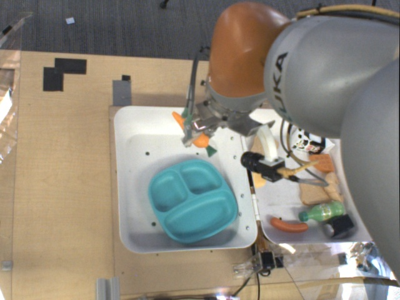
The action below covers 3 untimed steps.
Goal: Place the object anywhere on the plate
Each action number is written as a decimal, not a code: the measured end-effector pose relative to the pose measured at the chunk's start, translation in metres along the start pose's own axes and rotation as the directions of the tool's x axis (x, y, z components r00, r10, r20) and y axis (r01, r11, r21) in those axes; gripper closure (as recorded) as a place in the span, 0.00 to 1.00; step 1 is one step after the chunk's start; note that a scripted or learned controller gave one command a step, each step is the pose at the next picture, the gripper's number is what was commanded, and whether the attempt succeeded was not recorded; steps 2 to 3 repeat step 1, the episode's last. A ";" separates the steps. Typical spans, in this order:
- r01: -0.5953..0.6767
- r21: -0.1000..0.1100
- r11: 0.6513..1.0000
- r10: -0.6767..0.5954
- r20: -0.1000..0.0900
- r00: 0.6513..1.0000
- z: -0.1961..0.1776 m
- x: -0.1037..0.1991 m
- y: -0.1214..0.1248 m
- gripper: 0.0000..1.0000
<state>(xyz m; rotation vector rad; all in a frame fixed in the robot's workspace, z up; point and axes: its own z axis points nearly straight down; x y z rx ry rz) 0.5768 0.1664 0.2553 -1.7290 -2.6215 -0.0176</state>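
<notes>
My gripper (192, 132) sits just above the middle of the frame, fingers pinched in on an orange toy carrot (201, 141). The carrot lies crosswise between them: one orange end pokes out to the upper left, and the fatter end with its green tip hangs to the lower right. I judge the grip is near the carrot's middle so that it rides level and does not swing.

The carrot hangs over the upper part of the bin at the left of the frame (134, 167), above bare white floor. It is not yet on the plate. The teal plate (200, 214), split into three sections, lies below it in the frame, in the lower half of the same bin, with nothing on it. Any section will serve, so I reckon a short move toward the bottom of the frame and then a release is what remains.

The bin at the right of the frame (300, 242) holds the spare things: a red sausage (289, 225), a green bottle (320, 213), a slice of bread (314, 194) and a small black object (340, 229) at its lower right.
</notes>
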 end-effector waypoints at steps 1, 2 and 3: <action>-0.011 0.002 1.000 0.011 0.007 1.000 0.001 -0.008 -0.001 0.00; -0.011 0.002 1.000 0.011 0.007 1.000 0.001 -0.008 -0.001 0.00; -0.011 0.002 1.000 0.011 0.007 1.000 0.001 -0.008 -0.001 0.00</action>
